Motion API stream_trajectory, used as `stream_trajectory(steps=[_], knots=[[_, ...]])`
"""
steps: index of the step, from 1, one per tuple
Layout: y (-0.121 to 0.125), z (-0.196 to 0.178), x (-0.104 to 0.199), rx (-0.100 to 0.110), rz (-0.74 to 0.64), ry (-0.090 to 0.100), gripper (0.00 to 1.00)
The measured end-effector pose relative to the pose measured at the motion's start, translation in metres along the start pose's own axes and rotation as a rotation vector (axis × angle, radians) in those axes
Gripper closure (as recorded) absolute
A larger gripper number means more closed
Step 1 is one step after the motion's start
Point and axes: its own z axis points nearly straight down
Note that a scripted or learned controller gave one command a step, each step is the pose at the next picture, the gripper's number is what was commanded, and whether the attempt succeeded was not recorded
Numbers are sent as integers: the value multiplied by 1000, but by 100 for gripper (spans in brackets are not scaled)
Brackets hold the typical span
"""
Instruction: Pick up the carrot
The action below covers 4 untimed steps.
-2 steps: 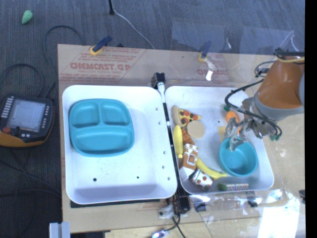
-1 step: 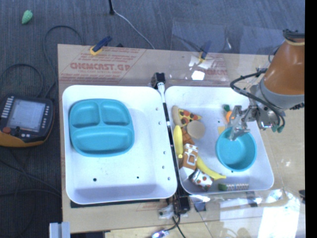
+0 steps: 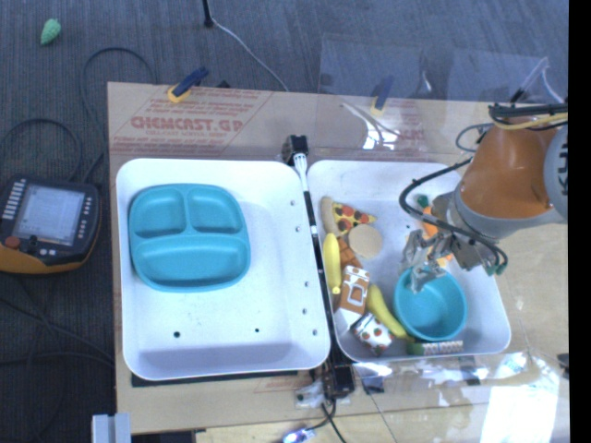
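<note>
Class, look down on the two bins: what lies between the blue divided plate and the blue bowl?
In the camera view, toy food: two bananas, a pizza slice and small packets.

Grey arm (image 3: 563, 169) with a broad, rounded orange band (image 3: 506, 172) above the wrist. Black cables (image 3: 434, 181) looped along it. Below, a small metal gripper (image 3: 427, 264) with thin silvery fingers (image 3: 413, 252).

The bench (image 3: 185, 123) bears two white bins (image 3: 166, 340) side by side.
</note>
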Motion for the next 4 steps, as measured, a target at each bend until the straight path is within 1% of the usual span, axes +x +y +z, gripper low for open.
stream_trajectory(steps=[1,2,3,4], knots=[[0,-11,-3,4,0,-5,100],[29,-44,3,-8,-95,13,100],[6,4,12,15,-162,-36,100],[-6,5,15,7,-393,-29,100]])
